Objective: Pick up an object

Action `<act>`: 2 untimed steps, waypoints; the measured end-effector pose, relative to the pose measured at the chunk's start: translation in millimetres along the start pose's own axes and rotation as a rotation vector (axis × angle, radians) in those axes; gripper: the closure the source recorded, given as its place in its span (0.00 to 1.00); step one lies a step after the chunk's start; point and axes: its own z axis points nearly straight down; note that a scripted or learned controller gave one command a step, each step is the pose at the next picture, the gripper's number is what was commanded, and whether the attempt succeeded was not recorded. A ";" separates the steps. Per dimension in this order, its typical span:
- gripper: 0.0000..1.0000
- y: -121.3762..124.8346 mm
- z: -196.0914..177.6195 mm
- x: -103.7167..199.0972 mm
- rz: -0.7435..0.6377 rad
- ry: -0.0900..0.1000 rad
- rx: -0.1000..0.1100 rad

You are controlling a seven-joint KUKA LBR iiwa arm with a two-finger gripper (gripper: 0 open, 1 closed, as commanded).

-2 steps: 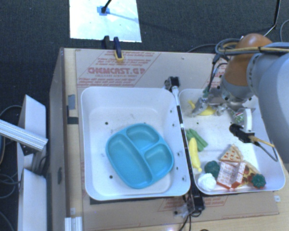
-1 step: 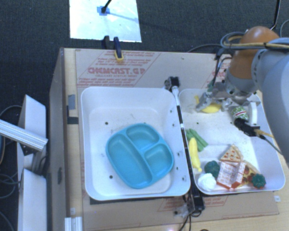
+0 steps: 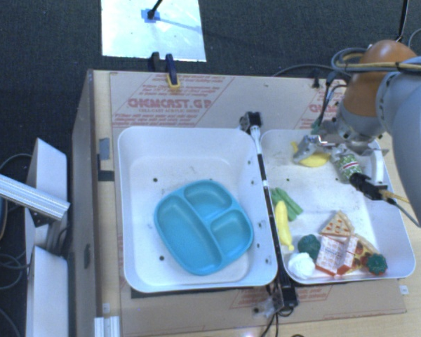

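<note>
In the right bin (image 3: pixel 396 223), my gripper (image 3: pixel 313 148) hangs low over the far left corner, just above a small yellow toy (image 3: pixel 313 161) that lies on the bin floor. A green, white and red can-like piece (image 3: pixel 347 164) lies right beside it, under the wrist. Nearer the front lie a long yellow toy (image 3: pixel 283 223), green pieces (image 3: pixel 288 201), a pizza slice (image 3: pixel 337 225), a red and white packet (image 3: pixel 335 253), a dark green broccoli (image 3: pixel 309 244) and a white lump (image 3: pixel 302 265). The wrist hides part of the bin's back.
The left bin (image 3: pixel 147 160) holds a blue divided plate (image 3: pixel 203 225). A black-and-white divider bar (image 3: pixel 261 167) runs between the bins. A green and red toy (image 3: pixel 375 262) sits in the right bin's front corner. Cables (image 3: pixel 379 192) trail from the wrist over the right rim.
</note>
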 end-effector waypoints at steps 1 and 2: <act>0.00 3.6 13.5 -15.4 -0.001 0.004 0.008; 1.00 2.8 3.5 -15.9 -0.004 0.003 0.014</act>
